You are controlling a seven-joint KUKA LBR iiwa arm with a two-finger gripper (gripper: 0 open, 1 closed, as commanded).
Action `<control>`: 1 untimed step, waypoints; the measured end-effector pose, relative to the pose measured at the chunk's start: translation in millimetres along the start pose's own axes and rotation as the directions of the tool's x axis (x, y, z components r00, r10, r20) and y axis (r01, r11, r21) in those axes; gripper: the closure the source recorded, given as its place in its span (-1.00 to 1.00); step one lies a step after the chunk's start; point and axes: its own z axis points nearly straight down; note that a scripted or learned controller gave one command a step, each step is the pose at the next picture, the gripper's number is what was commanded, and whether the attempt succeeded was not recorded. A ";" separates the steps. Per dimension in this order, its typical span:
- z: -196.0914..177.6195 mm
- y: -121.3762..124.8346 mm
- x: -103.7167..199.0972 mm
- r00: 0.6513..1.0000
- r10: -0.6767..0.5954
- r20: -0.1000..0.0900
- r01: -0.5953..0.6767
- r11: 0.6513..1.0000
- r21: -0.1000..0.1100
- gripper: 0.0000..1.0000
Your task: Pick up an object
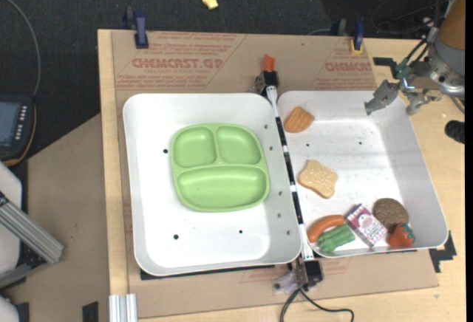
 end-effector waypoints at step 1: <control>56.5 -62.3 60.3 1.000 -0.003 -0.006 0.003 1.000 0.011 -1.00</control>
